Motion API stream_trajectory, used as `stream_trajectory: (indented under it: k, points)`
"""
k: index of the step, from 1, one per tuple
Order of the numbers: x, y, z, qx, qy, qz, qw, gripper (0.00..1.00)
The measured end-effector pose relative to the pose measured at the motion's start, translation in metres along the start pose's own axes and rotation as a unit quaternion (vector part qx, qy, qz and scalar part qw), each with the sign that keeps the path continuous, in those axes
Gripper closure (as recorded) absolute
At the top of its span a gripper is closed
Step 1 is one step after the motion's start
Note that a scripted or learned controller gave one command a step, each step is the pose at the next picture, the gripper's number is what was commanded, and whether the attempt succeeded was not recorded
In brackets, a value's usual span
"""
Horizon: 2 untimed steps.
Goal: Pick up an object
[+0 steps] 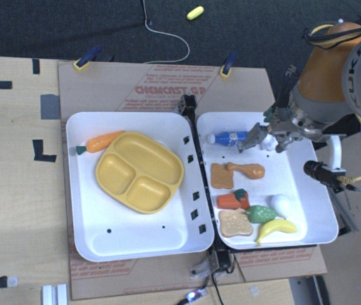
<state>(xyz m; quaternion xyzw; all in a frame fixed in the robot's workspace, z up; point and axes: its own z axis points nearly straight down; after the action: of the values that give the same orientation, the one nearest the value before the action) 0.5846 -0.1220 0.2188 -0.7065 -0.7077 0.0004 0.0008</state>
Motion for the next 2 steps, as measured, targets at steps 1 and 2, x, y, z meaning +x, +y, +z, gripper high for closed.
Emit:
stream_trajectory:
  k: [1, 2]
  points:
    - [0.010, 0.001, 0.052, 0.003, 0.000, 0.000, 1.0000, 0.00]
    - [0.019, 0.005, 0.109, 0.001, 0.000, 0.000, 1.0000, 0.00]
